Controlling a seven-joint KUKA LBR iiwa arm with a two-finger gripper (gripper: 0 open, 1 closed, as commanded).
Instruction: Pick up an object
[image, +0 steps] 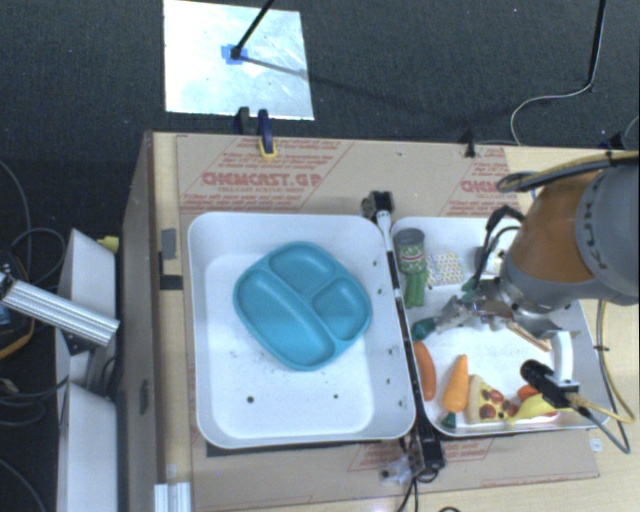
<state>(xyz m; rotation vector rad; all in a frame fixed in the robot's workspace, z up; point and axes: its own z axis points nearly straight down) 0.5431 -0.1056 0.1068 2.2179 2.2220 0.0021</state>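
Two carrots (456, 384) stand lengthwise beside the pizza slice (490, 399).

Two orange carrots (427, 371) (457, 384), a pizza slice (489, 400) and a green can (410, 262) are seen lying in the right bin (455, 232), while a blue divided plate (302, 303) is found in the left bin (290, 420).

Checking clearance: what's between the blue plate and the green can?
Camera view: bare left-bin floor, then the divider where both bins meet. Blue plate, green can.
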